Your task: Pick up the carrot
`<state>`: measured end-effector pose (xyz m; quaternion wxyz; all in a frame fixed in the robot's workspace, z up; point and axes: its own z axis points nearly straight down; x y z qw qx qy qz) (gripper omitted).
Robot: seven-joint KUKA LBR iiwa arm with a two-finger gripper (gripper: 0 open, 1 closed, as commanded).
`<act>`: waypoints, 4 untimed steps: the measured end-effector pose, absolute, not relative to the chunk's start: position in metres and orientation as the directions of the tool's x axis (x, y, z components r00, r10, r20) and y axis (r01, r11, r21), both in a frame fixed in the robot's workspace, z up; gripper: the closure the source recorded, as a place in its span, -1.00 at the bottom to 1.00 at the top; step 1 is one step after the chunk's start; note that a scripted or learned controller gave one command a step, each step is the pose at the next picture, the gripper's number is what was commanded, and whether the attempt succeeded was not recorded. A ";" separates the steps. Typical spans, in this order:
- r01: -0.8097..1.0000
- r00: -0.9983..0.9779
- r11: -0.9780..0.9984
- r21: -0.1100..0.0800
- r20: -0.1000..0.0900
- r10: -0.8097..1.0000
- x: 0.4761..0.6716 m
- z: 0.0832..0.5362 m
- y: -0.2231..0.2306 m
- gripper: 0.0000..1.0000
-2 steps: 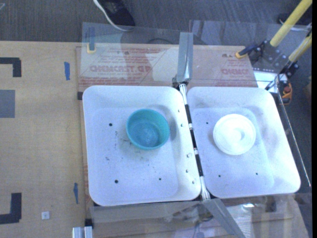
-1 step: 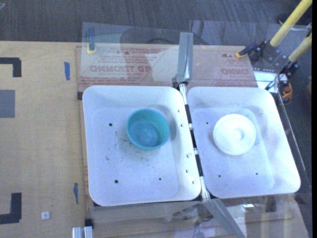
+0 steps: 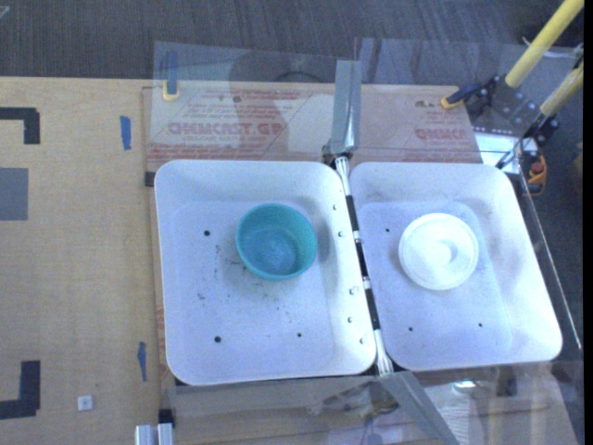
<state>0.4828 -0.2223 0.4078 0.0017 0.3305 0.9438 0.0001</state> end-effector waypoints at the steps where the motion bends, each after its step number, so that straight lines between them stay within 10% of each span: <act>1: 0.625 -0.780 0.780 0.004 -0.012 0.625 0.484 0.420 -0.224 1.00; 4: 0.631 -0.774 0.775 0.012 -0.040 0.631 0.487 0.456 -0.229 1.00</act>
